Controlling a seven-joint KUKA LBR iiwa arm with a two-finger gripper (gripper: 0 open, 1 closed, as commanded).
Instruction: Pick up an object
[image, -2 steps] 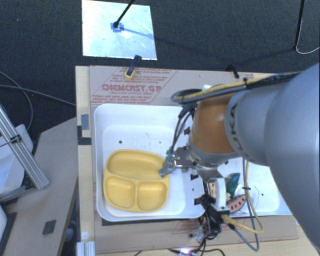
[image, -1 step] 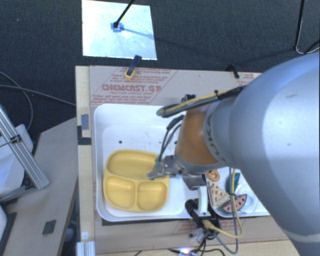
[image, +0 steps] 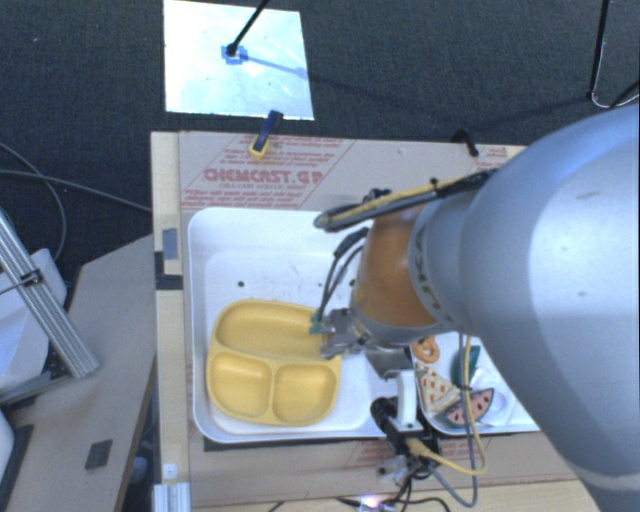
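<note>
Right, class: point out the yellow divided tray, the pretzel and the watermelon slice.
yellow divided tray (image: 268, 365), camera view: on the wall between its compartments.
pretzel (image: 427, 351), camera view: on its visible brown loop.
watermelon slice (image: 478, 405), camera view: on its red flesh.

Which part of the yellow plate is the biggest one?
The long top section of the yellow plate. It runs the plate's full width; the two lower sections sit side by side beneath it.

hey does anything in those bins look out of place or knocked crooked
Mildly. The yellow divided tray lies askew in the left bin, rotated against the bin's walls. Small toy foods, a pretzel and watermelon slice, lie bunched in the right bin. Nothing looks spilled or broken.
</note>
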